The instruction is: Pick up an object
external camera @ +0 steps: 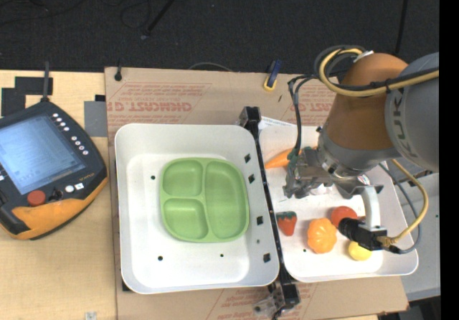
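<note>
Grey arm with orange band is reaching in from the right, hanging over the right shallow white bin. The tool is sitting low over the bin's left-centre part; whether it is wide or narrow cannot be told from this slanted view, and nothing is seen gripped in it.

Objects lying in the right bin:
- orange carrot-shaped toy, just up-left of the tool, partly hidden by it, near the bin's left wall.
- small red strawberry-like toy with green top, below the tool, apart from it.
- round orange toy fruit, below and right of the tool.
- red round toy, partly covered by a black cable fitting.
- small yellow toy, lower right, touching that fitting.

Left shallow white bin is holding a green three-compartment plastic plate, well apart from the tool.

On the worktop, far left, a grey-and-orange teach pendant with a screen is resting.
</note>
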Tool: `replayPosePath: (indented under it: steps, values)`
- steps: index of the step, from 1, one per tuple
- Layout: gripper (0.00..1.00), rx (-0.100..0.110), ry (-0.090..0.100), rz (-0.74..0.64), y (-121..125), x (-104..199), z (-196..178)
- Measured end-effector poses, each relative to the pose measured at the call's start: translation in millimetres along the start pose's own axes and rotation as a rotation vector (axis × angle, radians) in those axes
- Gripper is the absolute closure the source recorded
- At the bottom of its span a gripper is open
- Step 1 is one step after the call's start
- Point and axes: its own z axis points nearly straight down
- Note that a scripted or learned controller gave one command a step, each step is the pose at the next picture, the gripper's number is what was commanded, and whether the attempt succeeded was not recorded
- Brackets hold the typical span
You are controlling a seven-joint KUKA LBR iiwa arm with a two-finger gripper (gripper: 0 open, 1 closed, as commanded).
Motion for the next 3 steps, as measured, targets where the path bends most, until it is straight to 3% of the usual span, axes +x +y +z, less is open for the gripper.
replayPosePath:
  steps: [1, 3]
  values:
    - [1.0, -0.005, -0.002, 0.003, 15, -1, -2]
    - [1.0, -0.003, -0.002, 0.004, 8, -6, -15]
